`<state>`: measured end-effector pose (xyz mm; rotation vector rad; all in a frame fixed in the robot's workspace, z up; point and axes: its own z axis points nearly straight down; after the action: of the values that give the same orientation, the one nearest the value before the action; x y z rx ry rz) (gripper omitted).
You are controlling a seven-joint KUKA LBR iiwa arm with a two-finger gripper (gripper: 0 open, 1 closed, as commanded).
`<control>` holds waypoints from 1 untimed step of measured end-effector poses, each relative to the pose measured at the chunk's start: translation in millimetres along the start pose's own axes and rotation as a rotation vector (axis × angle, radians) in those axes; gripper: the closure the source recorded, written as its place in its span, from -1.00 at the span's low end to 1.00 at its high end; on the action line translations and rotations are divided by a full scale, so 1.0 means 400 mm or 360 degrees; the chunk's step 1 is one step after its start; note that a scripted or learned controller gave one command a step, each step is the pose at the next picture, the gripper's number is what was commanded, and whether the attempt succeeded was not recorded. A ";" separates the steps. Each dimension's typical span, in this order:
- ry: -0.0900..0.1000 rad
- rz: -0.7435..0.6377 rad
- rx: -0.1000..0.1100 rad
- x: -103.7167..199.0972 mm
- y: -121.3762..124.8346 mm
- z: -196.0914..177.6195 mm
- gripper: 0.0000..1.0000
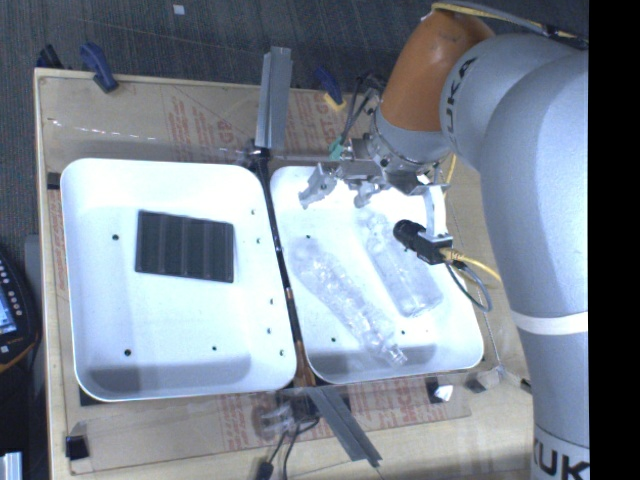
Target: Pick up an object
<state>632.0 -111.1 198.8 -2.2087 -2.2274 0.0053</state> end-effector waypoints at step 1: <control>-0.0001 0.0443 -0.0007 -0.119 0.012 -0.107 -1.00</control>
<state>637.3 -158.8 241.3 -2.4998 -1.9019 0.0022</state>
